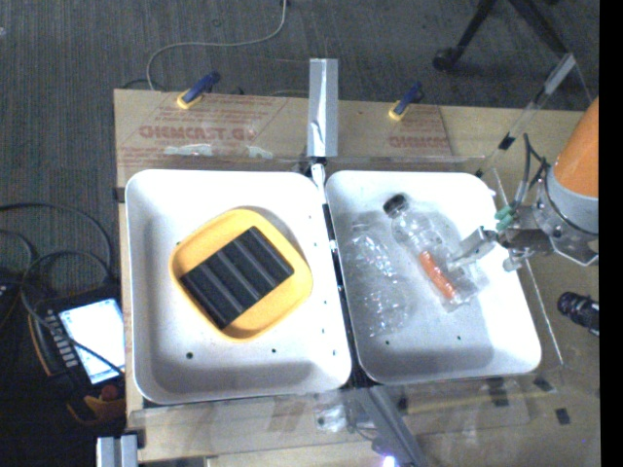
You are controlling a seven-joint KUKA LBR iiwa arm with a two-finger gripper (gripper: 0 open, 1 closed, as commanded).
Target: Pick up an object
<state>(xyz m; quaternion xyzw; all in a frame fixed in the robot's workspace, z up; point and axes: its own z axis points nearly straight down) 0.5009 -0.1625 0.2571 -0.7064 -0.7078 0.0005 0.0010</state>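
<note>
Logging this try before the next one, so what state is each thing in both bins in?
Yellow tray with black ribbed insert: lying flat in the left bin, askew.
Capped clear bottle: on its side in the right bin.
Second clear bottle: lying flat, left of it.
Gripper: at the capped bottle.

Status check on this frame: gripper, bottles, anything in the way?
Gripper low over right bin, at bottle; grip unclear. Second bottle loose beside it. Yellow tray in left bin, clear of arm.
</note>
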